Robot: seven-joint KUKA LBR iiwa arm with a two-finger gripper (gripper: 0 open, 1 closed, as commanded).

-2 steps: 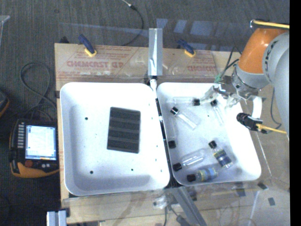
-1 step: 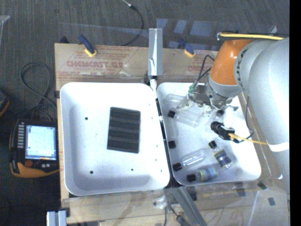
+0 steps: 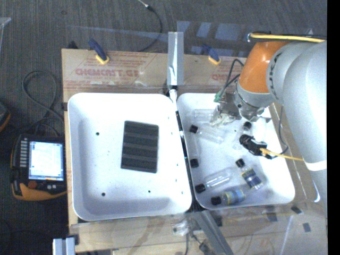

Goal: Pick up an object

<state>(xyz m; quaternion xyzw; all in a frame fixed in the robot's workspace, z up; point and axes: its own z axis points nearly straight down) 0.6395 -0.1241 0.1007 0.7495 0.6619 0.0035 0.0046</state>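
At the far left of your view, off the bench, a handheld control pendant (image 3: 38, 166) lies on the dark floor with its screen lit and a black cable looping above it. Moving right, you reach the left bin (image 3: 79, 195), where a black ribbed rectangular block (image 3: 140, 146) lies flat near the middle, its long side running up and down the view. Behind both bins you can see a brown board with red lettering (image 3: 114, 72) held by blue clamps (image 3: 98, 49), and a grey upright post (image 3: 175, 60) stands where the bins meet. Across the divide, the right bin (image 3: 287, 195) holds a scatter of small clear vials with dark caps: one clear vial (image 3: 218, 180) lies on its side toward the near wall, a vial with a yellowish label (image 3: 231, 197) lies just below it, and a bluish vial (image 3: 252, 177) sits beside those to the right. More clear vials (image 3: 211, 136) lie near the bin's upper middle, hard to separate against the white. The gripper (image 3: 223, 116) hangs low over that upper cluster, at the end of the grey arm with its orange band (image 3: 260, 68), but you cannot tell whether its fingers are parted or closed, nor whether anything sits between them.
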